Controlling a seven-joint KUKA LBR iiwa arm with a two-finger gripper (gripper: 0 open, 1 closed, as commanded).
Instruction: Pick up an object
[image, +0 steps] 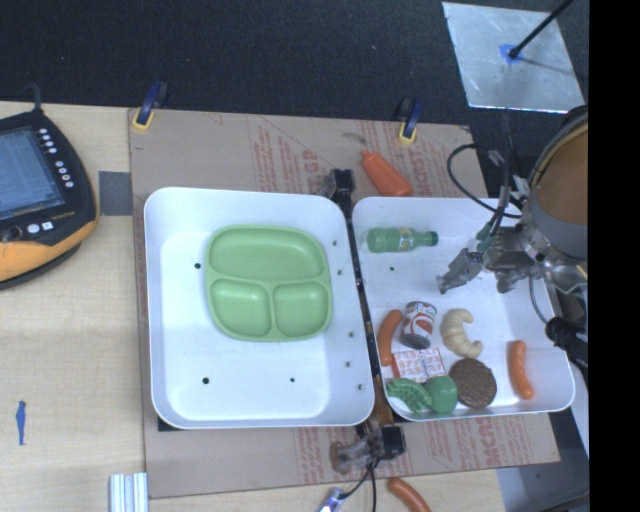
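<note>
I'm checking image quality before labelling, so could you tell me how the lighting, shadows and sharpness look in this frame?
Camera view: even, soft lighting; the left bin shows a brighter patch beside the green plate; a faint shadow falls under the gripper; small items such as the can look soft, its label unreadable; a glossy sheet at top right glares.

Glossy white plastic bins (180, 300); matt green tray (268, 282).
</note>
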